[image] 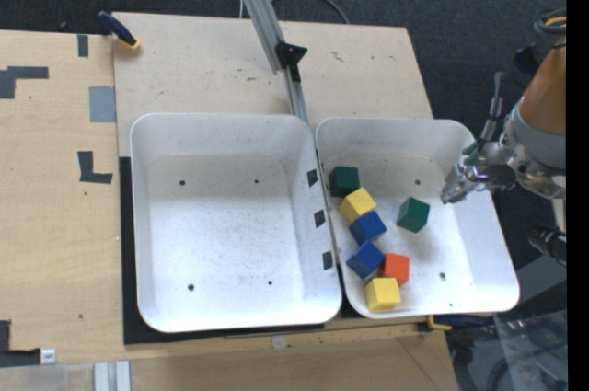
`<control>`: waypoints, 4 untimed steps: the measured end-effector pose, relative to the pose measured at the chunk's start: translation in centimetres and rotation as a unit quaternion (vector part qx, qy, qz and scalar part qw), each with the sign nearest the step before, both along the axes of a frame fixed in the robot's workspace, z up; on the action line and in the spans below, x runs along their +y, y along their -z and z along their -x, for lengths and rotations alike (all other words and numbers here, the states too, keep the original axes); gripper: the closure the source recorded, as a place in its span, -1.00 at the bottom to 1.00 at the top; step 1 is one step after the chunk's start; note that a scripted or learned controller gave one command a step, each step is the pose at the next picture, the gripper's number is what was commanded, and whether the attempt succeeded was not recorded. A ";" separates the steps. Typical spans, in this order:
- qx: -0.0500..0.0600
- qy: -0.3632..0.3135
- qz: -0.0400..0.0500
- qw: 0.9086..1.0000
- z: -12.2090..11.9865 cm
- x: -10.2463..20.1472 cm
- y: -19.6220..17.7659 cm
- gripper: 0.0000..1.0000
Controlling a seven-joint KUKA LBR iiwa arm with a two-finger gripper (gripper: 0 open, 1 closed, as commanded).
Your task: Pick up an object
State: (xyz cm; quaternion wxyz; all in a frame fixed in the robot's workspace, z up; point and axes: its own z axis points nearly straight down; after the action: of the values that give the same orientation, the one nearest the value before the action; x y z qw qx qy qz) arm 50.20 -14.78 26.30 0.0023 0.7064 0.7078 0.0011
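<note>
Jaws: state cannot be told; my gripper (456, 189) hangs over the right bin's (479, 274) right wall, nothing visibly held. Nearest: green cube (413, 214). Beyond: orange cube (397, 267), two yellow, two blue, dark green cube (344, 180). Farthest: left bin (147, 196).

The two-finger metal gripper (457, 184) hangs over the right shallow white plastic bin (479, 274), a green cube (413, 214) at its eight o'clock.
</note>
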 end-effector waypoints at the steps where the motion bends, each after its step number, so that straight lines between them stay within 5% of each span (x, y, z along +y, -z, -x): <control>1: 0.004 -0.002 -0.001 1.000 -2.0 4.5 1.6 1.00; 4: 0.003 -0.002 -0.001 1.000 -9.3 19.7 3.9 1.00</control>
State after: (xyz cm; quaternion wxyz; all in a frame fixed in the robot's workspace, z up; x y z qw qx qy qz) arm 59.53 4.87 22.39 -0.0009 0.7050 0.7092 -0.0005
